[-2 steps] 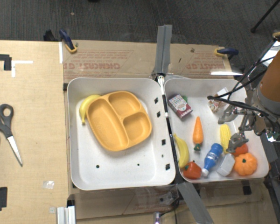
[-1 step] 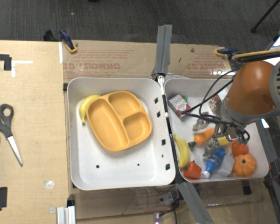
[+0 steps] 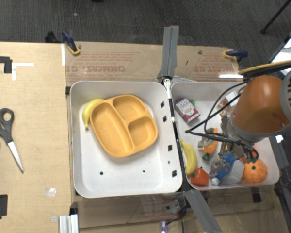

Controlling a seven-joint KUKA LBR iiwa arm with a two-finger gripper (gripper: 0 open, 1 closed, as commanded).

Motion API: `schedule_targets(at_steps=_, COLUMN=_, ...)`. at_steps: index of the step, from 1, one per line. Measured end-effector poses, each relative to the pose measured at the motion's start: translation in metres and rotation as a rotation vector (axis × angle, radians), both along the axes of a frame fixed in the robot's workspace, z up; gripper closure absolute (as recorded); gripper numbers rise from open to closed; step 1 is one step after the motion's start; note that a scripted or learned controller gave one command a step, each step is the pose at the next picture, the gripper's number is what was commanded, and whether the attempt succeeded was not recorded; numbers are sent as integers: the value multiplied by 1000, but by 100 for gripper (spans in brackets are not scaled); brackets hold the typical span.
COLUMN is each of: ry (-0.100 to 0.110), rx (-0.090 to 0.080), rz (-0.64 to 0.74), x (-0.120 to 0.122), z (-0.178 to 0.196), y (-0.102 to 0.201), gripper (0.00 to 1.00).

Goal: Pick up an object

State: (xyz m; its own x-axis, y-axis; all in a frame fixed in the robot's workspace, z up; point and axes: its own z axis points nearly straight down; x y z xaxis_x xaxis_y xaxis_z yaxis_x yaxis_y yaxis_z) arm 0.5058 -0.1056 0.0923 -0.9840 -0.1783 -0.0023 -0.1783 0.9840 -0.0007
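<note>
**Gripper down among the toys in the right bin**

From the overhead camera, you have the arm [image 3: 262,106] reaching over the right bin [image 3: 203,89], with the gripper [image 3: 228,157] lowered into the clutter at the bin's near end. Cables and the wrist hide its tip, so you cannot tell whether it has closed on anything.

The likeliest target is the blue-and-white object [image 3: 222,171] right under the gripper; its exact shape is unclear. It looks like light, hard plastic, probably smooth and slippery, so you would want to take it across its narrow middle rather than at an end.

Count what else lies in that bin: one small orange pumpkin [image 3: 254,171] just beside the gripper, one red tomato-like piece [image 3: 200,177], one banana [image 3: 189,157] along the left wall, one small printed box [image 3: 186,109] well apart at the far end, and one orange piece [image 3: 211,147] partly hidden by cables.

The left bin [image 3: 87,178] holds one orange divided plate [image 3: 123,125] with three compartments, and a second banana [image 3: 89,111] touching its edge. One pair of scissors [image 3: 7,135] lies on the bench.
</note>
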Motion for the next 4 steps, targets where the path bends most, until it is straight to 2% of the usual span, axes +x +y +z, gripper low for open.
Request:
schedule_targets(at_steps=1, ry=-5, rx=-1, rz=-6, x=-20, z=1, y=8, gripper=0)
schedule_targets(at_steps=2, ry=-2, rx=-1, rz=54, x=1, z=0, y=11, gripper=0)
schedule_targets(at_steps=3, ry=-3, rx=-1, rz=162, x=33, z=1, y=3, gripper=0)
schedule_targets(at_steps=4, ry=0, rx=1, rz=148, x=25, z=0, y=14, gripper=0)
